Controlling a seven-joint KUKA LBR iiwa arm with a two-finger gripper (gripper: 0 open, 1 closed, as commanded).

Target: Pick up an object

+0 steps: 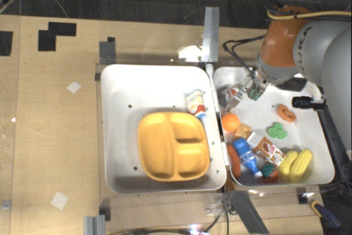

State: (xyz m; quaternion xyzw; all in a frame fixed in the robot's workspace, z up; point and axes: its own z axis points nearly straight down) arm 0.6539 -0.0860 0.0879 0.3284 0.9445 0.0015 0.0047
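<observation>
Whether the gripper [250, 89] was parted or held anything could not be told, and a miss was judged likely, since the small packet [233, 96] just beside it lay crowded against the bin wall [215, 91].

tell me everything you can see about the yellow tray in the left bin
The yellow tray is a rounded-square dish that looks like smooth matte plastic. Raised ridges split it into three compartments: one large on its left side and two smaller on its right. It lies flat and upright on the floor of the left bin, toward the near right corner, turned slightly off the bin's edges. Nothing shows inside it. A small white packet sits just beyond its far right corner; whether they touch is unclear.
</observation>
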